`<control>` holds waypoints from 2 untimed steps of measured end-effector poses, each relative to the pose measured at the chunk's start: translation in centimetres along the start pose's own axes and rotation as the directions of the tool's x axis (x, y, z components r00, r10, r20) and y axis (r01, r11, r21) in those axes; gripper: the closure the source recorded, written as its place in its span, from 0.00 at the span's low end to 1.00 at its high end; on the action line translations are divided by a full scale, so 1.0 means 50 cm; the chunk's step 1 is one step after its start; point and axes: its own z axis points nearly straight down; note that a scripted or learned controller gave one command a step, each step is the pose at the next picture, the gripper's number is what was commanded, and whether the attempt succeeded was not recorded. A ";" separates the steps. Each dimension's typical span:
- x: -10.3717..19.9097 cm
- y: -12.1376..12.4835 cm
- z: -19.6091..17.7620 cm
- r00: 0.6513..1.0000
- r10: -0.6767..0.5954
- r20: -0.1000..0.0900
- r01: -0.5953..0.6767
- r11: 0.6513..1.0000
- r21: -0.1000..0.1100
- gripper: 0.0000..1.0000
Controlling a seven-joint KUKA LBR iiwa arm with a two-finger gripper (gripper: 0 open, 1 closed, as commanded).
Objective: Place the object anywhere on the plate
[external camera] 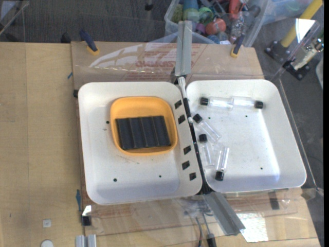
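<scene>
An orange plate (119,111) with a raised rim lies in the left white bin (97,184), toward its back. A black ribbed rectangular block (143,133) rests flat on the plate, covering most of its floor. In the right white bin (282,153) lie several clear plastic tubes with black caps. One long tube (231,103) is near the back wall. Shorter tubes (221,159) are grouped close to the divider between the bins.
Small black tabs (186,150) line the divider between the bins. A grey metal bar (183,48) runs back from the divider. A clear tub of colourful toys (221,9) stands behind the bench, and blue clamps (90,45) hold the cardboard backing.
</scene>
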 end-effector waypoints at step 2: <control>0.001 -0.001 0.112 0.994 -0.110 -0.004 0.110 0.994 0.004 1.00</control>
